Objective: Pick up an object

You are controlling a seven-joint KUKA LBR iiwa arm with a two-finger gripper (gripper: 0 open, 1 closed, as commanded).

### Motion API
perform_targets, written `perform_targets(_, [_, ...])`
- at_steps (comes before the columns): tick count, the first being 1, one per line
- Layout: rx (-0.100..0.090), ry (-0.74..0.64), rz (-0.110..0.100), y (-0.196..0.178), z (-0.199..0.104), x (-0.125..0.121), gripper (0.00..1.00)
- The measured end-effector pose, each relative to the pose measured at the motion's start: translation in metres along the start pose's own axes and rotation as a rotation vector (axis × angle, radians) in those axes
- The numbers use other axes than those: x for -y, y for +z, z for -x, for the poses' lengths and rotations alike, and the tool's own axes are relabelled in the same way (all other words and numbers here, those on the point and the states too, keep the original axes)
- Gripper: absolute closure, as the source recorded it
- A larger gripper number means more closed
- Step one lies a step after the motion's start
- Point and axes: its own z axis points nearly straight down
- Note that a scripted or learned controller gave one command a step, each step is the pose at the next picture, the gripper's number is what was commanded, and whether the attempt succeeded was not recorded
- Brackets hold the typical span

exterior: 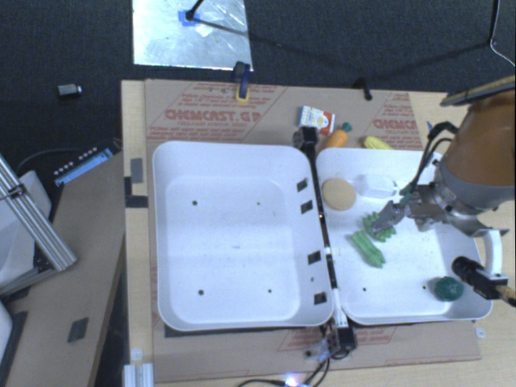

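Right bin: 2 green pieces, 1 tan disc, 1 dark green ball, 1 clear item. Gripper low over 1 green piece; finger gap can't tell.

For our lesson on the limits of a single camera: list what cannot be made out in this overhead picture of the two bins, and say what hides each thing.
- Gripper: too small and blurred over the green object to show contact.
- Dark green ball: partly covered by the arm's black fitting.
- Right bin: far right side hidden under the arm.
- Clear item: see-through against white; shape unclear.
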Motion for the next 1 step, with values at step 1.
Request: perform_targets(1, [-0.002, 0.004, -0.011, 0.1093, 0.0114, 0.0314, 0.00])
